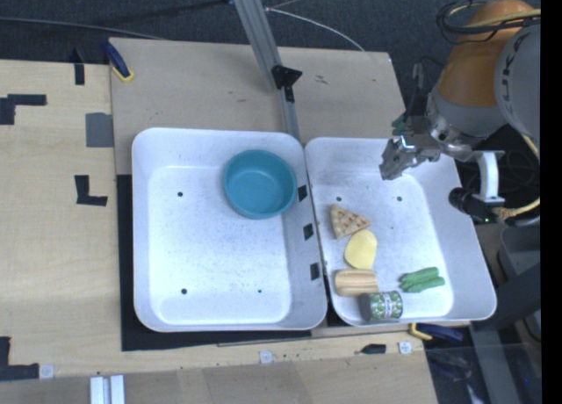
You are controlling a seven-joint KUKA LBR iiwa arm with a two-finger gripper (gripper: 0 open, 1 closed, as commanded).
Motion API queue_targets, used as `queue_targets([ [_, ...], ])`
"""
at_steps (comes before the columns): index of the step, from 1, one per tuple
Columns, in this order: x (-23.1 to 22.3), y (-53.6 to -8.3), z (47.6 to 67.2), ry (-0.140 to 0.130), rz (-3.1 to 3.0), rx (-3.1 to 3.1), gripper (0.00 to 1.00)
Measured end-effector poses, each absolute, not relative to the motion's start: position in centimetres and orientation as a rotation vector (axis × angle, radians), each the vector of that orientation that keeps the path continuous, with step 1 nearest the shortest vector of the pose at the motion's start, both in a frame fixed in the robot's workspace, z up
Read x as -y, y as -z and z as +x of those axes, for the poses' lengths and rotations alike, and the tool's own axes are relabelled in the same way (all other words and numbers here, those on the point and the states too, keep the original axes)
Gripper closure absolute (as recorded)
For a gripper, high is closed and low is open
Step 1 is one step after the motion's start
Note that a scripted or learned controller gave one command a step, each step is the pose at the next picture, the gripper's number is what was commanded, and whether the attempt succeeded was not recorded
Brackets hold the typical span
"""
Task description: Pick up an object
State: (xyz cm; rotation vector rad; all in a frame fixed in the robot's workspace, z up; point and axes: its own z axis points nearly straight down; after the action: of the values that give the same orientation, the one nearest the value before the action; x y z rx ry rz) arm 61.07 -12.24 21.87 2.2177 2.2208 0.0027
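Observation:
My gripper (392, 168) hangs over the far part of the right bin (457, 218), with nothing seen between its fingers. Below it, toward the near side of that bin, lie a waffle-patterned wedge (348, 220), a yellow rounded piece (361, 249), a tan cylinder (355, 283), a small green-labelled can (385, 306) on its side and a green pod-shaped item (421, 280). All of these sit apart from the gripper. A blue bowl (259, 183) stands upright in the far right part of the left bin (176, 244).
A slanted metal pole (259, 29) runs from the top down to the gap between the bins. The arm's orange-banded wrist (479, 60) looms at the upper right. Cables (492, 200) hang beside the right bin's outer wall. Black tape marks (88, 190) dot the bench at left.

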Motion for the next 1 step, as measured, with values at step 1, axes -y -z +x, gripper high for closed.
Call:
queue_targets([
  [1,6.76,-22.93,62.54,-0.003,2.214,-2.23,1.0],
])
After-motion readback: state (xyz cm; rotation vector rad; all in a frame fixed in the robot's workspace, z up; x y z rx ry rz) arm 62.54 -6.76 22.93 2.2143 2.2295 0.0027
